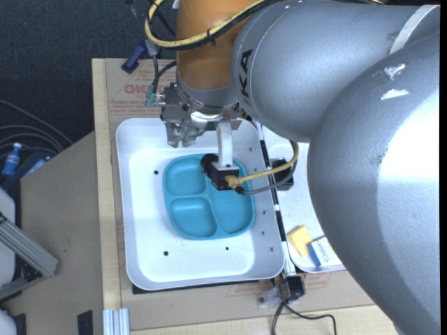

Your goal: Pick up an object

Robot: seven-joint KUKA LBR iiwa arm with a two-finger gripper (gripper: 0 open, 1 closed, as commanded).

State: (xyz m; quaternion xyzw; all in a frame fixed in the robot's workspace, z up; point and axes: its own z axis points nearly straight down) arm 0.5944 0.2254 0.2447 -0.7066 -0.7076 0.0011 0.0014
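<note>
The gripper (pixel 183 139) hangs at eleven o'clock of the blue divided tray (pixel 190 215); open or closed, I cannot tell. It's likely light, stiff, slick plastic, so pinch its rim.

The grey arm (pixel 335 82) reaches in from the right, its orange wrist band (pixel 206 33) above the far end of the left bin (pixel 140 215). A blue three-compartment tray (pixel 199 211) lies flat in that bin. In the right bin (pixel 299 180), largely hidden by the arm, a yellow block (pixel 300 239) sits beside a blue-and-white packet (pixel 323 251).
</note>
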